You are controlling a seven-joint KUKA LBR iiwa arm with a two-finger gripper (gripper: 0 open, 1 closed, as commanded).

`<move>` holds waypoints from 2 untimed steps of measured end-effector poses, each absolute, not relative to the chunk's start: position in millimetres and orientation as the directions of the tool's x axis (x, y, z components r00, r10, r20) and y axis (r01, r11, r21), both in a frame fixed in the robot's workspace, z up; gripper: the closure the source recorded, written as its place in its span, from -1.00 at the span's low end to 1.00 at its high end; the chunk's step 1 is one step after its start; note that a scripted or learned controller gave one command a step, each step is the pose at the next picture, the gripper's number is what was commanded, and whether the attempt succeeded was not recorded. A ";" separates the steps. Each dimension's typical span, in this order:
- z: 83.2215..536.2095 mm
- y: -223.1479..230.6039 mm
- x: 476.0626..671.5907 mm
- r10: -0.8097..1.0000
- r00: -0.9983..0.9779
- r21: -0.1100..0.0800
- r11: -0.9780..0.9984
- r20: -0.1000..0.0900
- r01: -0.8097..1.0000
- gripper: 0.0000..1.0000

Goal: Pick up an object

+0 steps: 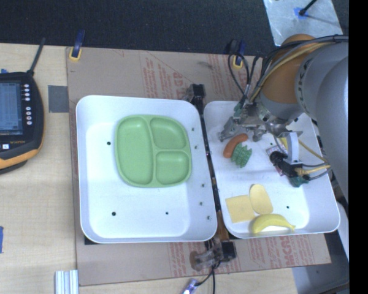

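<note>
Yellow banana (272,225) lies at the near edge of the right bin (319,208), a cheese slice (239,208) and chip (260,198) just beyond it. Farther in, the grey arm (322,72) bends down from the right, its gripper (240,135) poised over a sausage (235,144) and broccoli (242,155). Jaw spacing cannot be told. A green plate (153,150) sits in the left bin (98,213).
</note>
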State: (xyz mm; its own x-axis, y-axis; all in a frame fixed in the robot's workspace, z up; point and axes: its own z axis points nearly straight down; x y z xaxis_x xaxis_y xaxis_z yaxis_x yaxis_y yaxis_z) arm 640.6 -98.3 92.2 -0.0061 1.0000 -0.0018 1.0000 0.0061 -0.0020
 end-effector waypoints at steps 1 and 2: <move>92.3 -119.9 652.2 1.000 -0.003 -0.002 0.003 0.000 1.000 -1.00; 91.7 -102.7 640.3 1.000 -0.006 -0.005 0.006 0.000 1.000 -1.00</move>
State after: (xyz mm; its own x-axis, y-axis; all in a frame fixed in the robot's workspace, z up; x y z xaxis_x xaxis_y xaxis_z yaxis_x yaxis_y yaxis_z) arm 640.3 -102.7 91.7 -0.0056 1.0000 -0.0002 1.0000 0.0056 -0.0051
